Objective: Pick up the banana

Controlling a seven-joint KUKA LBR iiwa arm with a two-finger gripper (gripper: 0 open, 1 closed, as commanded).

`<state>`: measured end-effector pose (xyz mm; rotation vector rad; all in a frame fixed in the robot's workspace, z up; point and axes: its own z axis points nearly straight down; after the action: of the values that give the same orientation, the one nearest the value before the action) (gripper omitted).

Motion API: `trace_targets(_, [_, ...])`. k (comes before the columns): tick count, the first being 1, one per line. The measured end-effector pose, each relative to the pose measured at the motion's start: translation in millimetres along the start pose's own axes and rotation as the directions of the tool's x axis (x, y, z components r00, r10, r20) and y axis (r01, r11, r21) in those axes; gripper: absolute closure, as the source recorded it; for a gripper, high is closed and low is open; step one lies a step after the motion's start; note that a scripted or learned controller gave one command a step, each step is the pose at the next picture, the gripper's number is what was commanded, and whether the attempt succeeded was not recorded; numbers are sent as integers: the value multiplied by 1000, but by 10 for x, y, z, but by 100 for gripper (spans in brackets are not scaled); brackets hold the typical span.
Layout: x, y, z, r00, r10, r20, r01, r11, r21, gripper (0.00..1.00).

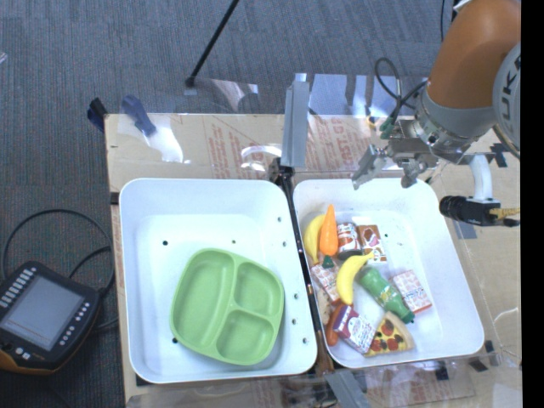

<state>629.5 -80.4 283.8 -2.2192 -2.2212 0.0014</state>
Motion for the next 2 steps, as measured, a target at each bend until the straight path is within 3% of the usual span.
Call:
trace_targets(1, [-259, -19, -9, 991, -133, 0, 133, 991, 0, 0])
trace_targets(2, [-390, -378, 508, 981, -193, -1, 193, 981, 2, 0])
